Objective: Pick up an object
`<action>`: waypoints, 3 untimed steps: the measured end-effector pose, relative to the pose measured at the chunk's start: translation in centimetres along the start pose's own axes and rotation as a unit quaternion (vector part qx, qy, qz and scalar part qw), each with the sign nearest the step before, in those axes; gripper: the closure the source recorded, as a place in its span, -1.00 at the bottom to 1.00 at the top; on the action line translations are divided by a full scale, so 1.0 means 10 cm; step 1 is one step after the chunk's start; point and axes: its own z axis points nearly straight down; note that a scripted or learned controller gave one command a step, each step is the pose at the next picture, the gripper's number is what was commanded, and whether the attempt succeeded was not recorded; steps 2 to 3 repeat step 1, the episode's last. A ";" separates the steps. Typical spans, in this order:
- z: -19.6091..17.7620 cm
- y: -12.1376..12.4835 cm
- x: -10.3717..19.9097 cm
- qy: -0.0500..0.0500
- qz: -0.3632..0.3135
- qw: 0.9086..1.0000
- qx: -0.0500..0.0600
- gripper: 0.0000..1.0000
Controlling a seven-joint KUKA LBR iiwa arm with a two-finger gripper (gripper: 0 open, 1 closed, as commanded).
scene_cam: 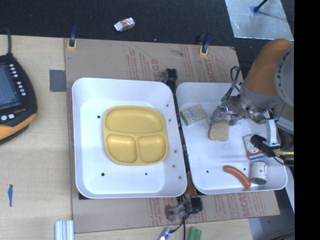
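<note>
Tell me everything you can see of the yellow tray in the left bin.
The yellow tray is a rounded, divided plate of what looks like matte plastic: one wide compartment at the back, two smaller ones in front, with raised ridges between them. All three compartments hold nothing. It lies flat and right side up, roughly in the middle of the left bin, resting on the bin's floor and apart from the walls. Nothing else touches it; the gripper is over the right bin.
</note>
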 end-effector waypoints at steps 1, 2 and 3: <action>-0.90 -0.29 1.01 0.000 0.000 1.000 -0.001 1.00; -0.90 -0.29 1.01 0.000 0.000 1.000 -0.001 1.00; -0.90 -0.29 1.01 0.000 0.000 1.000 -0.001 1.00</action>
